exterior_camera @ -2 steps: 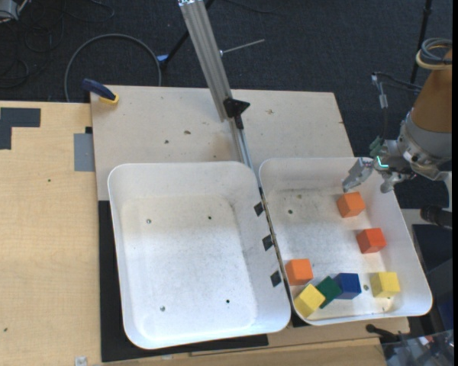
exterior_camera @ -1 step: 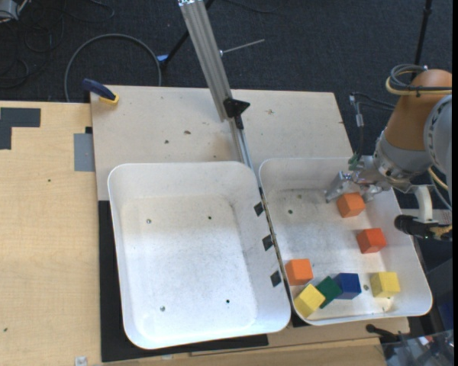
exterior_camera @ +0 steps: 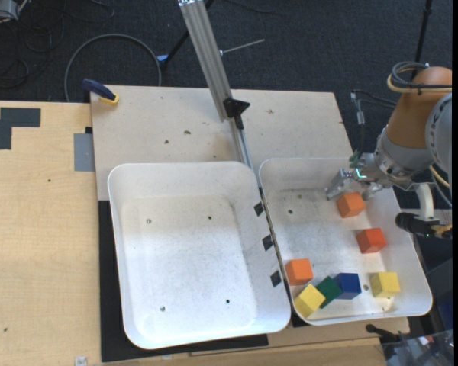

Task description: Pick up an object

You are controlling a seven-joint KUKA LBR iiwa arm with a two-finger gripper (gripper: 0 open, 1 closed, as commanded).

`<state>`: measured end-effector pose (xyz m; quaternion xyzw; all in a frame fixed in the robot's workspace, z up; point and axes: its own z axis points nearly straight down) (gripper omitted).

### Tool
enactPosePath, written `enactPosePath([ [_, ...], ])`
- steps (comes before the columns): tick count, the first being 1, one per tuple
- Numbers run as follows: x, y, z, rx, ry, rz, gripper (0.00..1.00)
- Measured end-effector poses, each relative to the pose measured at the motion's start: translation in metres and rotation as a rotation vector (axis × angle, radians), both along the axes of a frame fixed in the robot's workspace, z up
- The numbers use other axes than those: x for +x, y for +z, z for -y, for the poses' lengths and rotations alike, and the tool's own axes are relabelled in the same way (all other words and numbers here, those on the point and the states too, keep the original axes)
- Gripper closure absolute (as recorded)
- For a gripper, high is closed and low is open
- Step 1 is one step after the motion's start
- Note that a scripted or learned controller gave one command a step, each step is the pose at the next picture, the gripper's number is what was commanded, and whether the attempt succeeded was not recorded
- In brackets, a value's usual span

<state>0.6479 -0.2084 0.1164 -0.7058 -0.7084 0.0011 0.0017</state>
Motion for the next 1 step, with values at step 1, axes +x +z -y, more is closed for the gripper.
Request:
enactPosePath([
  [1,-0.0276,-0.0161,0.0003,0.001,-0.003,-0.003,0.00],
])
